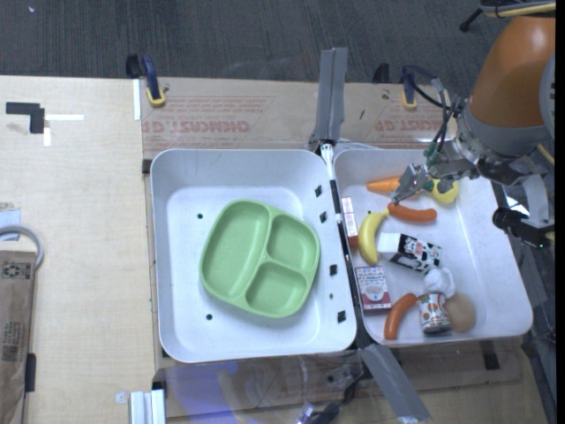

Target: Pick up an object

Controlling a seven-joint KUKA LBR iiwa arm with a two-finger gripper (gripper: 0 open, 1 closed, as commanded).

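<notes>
- At nine o'clock of the picture, on the pale wooden bench (79,237), the edge of a brown paper bag (16,321) lies well apart from both bins.
- Left of centre sits the left white bin (177,184), holding a green divided plate (259,259) with three compartments, tilted a little; it looks like a drop-off place rather than a pick target.
- A grey divider strip (332,104) runs from twelve o'clock down between the two bins.
- Right of centre, the right white bin (494,237) holds the loose toy food, gathered where the arm can reach it.
- Along that bin's left side: a banana (370,235) near the divider, and below it a small red-and-white box (372,287).
- At the bin's top: an orange carrot (383,185) and, just below, a red-orange sausage (412,212).
- In the middle lies a black-and-white carton (418,252); toward five o'clock are a second sausage (399,314), a small can (433,314) and a brown round piece (460,311).
- The gripper (415,182) hangs low at the bin's top, just beside the carrot and sausage, beside a yellow item (446,191); these look like the likeliest targets.
- Whether its fingers stand apart or together I cannot tell; nothing is visibly held.
- At two o'clock, the grey arm with its orange band (521,51) reaches in.
</notes>
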